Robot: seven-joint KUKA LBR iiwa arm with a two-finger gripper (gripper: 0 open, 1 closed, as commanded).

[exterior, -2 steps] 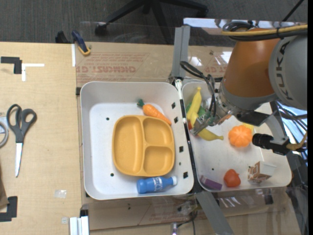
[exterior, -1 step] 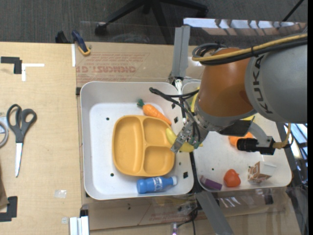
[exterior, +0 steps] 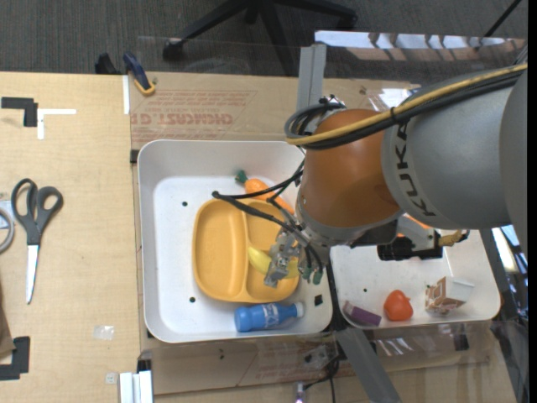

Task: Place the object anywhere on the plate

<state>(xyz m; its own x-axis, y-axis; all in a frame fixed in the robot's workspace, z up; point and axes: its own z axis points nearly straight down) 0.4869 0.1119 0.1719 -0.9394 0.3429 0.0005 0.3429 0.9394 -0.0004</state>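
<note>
Here the wooden bench point(exterior: 67, 292) bears scissors point(exterior: 33, 225) beside two white bins point(exterior: 151, 250); gripper point(exterior: 284, 263) state unclear.

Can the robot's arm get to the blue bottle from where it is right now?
Probably yes. The blue bottle lies in the open beside the yellow plate, just below the gripper, with nothing on top of it. The bin wall close behind it might cramp the grip.

Hand point(exterior: 284, 263) over yellow plate point(exterior: 220, 254) in left bin point(exterior: 159, 250), touching banana point(exterior: 259, 259); blue bottle point(exterior: 267, 316) beside plate.
</note>
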